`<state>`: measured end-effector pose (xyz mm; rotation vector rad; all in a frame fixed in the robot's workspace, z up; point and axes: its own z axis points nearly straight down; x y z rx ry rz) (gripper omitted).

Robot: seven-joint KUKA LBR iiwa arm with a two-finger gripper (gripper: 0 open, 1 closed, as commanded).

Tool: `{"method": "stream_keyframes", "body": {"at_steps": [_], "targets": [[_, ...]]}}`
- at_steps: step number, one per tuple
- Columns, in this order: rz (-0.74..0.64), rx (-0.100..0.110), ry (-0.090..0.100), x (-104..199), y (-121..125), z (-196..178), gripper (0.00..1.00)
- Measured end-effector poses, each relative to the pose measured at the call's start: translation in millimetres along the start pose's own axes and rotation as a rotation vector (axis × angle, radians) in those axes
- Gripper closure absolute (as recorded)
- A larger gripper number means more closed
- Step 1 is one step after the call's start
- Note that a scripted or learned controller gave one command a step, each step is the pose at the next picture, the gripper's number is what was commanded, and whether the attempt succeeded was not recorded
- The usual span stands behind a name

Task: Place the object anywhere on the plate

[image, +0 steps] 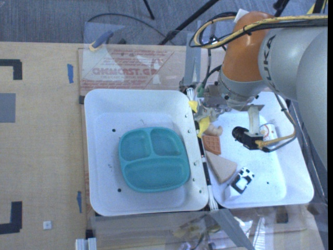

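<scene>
A teal plate (154, 159) with three compartments lies in the left white bin (99, 139). My gripper (209, 112) hangs over the left edge of the right bin (291, 186), just right of the wall between the bins. Directly under it are a yellow piece (202, 125) and a small beige piece (215, 132). Whether either one is held is hidden by the wrist. The plate sits to the lower left of the gripper, with nothing on it.
In the right bin, below the gripper, lie an orange waffle-like square (212, 144), a tan wedge (222, 167) and a small black-and-white object (242, 180). A clear sheet with red print (127, 72) lies behind the left bin.
</scene>
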<state>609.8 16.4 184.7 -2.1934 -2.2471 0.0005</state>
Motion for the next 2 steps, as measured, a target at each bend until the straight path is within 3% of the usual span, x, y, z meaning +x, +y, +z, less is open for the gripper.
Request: {"method": "stream_keyframes", "body": {"at_steps": [1, 2], "targets": [[0.005, 0.002, 0.0, 83.5, -77.8, 19.4, 1.0], [0.007, 0.001, 0.0, 82.7, -77.5, 19.1, 0.0]]}}
